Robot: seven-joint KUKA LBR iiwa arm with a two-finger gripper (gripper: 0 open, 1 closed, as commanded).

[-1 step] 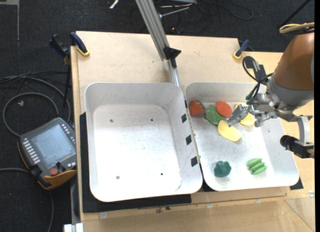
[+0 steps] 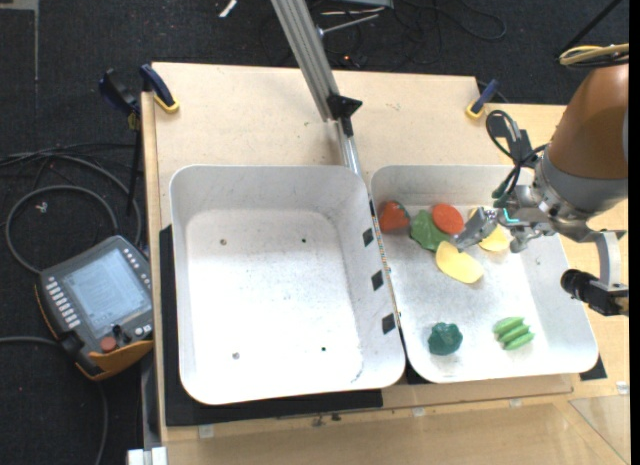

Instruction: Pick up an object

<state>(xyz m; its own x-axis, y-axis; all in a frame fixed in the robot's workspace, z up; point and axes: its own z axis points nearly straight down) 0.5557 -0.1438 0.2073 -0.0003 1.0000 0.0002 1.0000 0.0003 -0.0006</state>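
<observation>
The right bin (image 2: 560,353) holds several small toy foods. A red piece (image 2: 393,216), a green leafy piece (image 2: 427,230) and an orange-red piece (image 2: 447,218) lie near its back left. A pale yellow piece (image 2: 459,265) lies toward the middle, a dark green piece (image 2: 445,338) and a light green ridged piece (image 2: 513,332) near the front. My gripper (image 2: 497,234) hangs low over the bin's back middle, its fingers (image 2: 472,233) spread open on either side of a small yellow piece (image 2: 494,244). That piece looks to be lying on the bin floor, not lifted.
The left bin (image 2: 200,193) stands beside the right one, sharing a raised middle wall (image 2: 380,273). A slanted metal rail (image 2: 305,43) reaches down to the bins' back junction. A teach pendant (image 2: 95,298) lies on the floor at the left.
</observation>
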